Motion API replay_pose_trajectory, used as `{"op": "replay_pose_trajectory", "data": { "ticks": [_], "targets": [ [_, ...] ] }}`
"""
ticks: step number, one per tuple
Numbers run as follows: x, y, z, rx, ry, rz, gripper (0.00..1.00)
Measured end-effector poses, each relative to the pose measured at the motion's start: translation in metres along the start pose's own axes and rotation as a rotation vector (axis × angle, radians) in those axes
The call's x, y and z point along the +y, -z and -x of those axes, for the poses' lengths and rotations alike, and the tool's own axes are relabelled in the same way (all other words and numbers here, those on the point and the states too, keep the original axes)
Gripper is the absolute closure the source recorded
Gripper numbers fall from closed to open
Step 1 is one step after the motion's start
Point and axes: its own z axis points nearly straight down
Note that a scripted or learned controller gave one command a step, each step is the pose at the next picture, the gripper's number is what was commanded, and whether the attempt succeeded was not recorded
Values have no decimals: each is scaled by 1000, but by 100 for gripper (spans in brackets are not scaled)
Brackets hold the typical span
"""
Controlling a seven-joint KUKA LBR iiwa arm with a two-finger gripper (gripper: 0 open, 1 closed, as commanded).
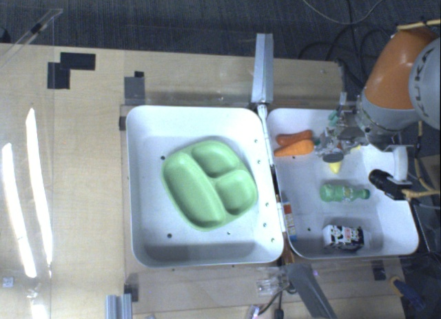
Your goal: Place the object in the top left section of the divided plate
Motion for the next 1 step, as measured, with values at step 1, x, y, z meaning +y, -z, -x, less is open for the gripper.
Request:
{"op": "replay_pose_trajectory", "data": {
  "ticks": [1],
  "targets": [
    [17,111,-68,-1,-51,3,100]
  ]
}}
